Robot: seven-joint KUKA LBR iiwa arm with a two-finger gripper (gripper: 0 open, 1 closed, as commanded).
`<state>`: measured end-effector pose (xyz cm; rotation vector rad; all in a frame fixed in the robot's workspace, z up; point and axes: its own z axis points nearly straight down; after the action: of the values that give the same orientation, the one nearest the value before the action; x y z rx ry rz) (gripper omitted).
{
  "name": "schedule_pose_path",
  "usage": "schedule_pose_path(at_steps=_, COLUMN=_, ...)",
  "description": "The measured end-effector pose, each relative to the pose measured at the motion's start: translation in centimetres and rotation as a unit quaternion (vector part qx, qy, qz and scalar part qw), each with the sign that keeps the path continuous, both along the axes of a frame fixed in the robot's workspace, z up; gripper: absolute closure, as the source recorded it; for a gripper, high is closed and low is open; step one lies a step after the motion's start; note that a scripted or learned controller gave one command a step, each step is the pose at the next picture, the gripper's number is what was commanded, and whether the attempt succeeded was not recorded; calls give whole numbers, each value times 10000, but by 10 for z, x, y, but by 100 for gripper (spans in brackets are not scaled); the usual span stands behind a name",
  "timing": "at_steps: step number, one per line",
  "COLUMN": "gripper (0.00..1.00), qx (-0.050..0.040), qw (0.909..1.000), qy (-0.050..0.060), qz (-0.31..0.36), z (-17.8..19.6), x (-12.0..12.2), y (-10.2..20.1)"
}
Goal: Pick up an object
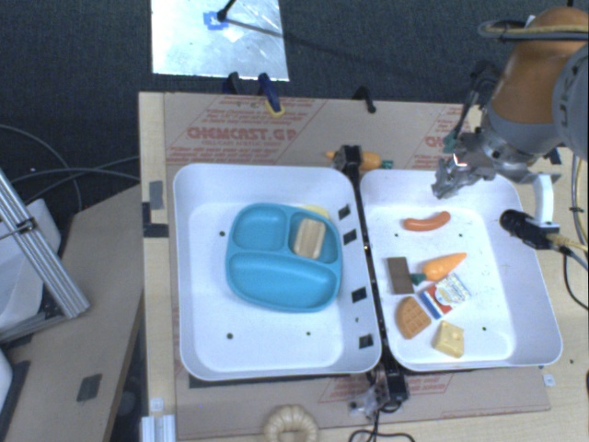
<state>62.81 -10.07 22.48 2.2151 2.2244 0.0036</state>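
1. The gripper (448,184) hangs over the far edge of the right bin (534,339), at its upper rim, on the grey arm (538,90) with the orange band.
2. Whether the claw is wide or narrow cannot be told: it is small, dark and blurred against the rim, and nothing is seen held in it.
3. The nearest thing to pick is the toy sausage (426,221), lying in the right bin just toward the camera from the gripper and slightly to its left; its long axis runs across the bin, nearly level, right end a touch higher.
4. Further off in the same bin lie the toy carrot (443,265), a brown block (399,274), a small packet (448,293), a waffle (413,317) and a cracker (450,339).
5. The left bin (212,339) holds a blue divided plate (281,270) with a bread slice (308,238), well apart from the claw.
6. A yellow thing behind the slice is mostly hidden.
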Motion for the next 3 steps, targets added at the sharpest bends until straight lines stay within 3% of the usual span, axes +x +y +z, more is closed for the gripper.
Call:
schedule_pose_path(at_steps=1, gripper=100, qx=7, qw=10000, qy=9, qz=16, z=10, x=-24, y=35)
schedule_pose_path(at_steps=3, gripper=100, qx=0, qw=10000, qy=5, qz=-14, z=1, x=-29, y=21)
